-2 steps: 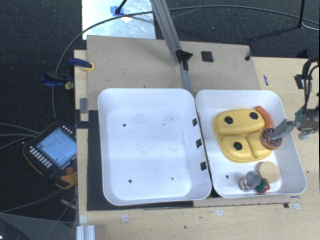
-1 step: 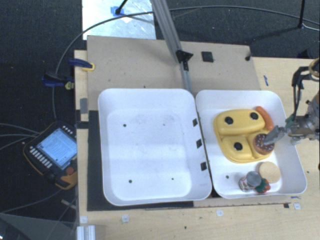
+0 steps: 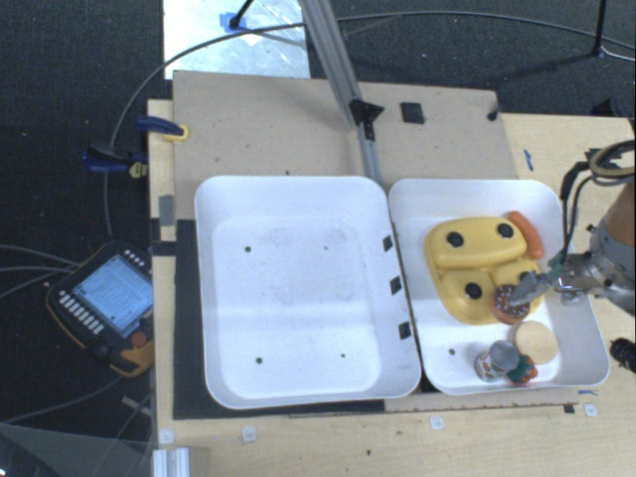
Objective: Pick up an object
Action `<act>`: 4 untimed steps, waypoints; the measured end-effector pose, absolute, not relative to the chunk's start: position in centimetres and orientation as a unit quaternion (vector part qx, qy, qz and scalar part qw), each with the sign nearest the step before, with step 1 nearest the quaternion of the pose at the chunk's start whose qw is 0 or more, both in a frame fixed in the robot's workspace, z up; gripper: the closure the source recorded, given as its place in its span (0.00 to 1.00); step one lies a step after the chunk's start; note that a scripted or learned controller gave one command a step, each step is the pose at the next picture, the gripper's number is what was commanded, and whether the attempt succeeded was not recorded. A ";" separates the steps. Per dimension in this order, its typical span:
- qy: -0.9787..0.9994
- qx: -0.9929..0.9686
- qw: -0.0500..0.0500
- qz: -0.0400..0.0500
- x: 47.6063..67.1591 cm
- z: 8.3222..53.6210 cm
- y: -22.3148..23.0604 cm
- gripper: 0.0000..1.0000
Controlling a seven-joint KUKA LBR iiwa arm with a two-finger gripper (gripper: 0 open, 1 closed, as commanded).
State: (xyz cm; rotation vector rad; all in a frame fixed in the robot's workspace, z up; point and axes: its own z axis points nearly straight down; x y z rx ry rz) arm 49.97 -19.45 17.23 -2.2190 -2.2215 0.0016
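Two bins: the left bin [image 3: 214,296] and the right bin [image 3: 586,356] sit side by side, touching.
Near corner: a small colourful toy [image 3: 502,364] lies in the right bin, just beside a pale round thing [image 3: 538,341].
Gripper: the gripper [image 3: 519,294] reaches in from the right, low over a brown round thing [image 3: 509,309].
Gripper state: I cannot tell if it is open or closed.
Further back: a big yellow toy [image 3: 475,251] has an orange stick [image 3: 525,233] along its far right side.
Done: I think the arm has picked a spot.
Left to do: nothing is lifted, so the grab and the lift both seem yet to come.
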 end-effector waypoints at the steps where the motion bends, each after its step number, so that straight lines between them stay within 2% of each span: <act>1: -0.707 -0.707 0.001 0.000 49.9 13.0 -19.8 0.00; 2: -0.708 -0.706 -0.002 -0.001 50.1 14.3 -19.9 1.00; 4: -0.709 -0.705 -0.004 -0.002 51.9 23.7 -19.9 1.00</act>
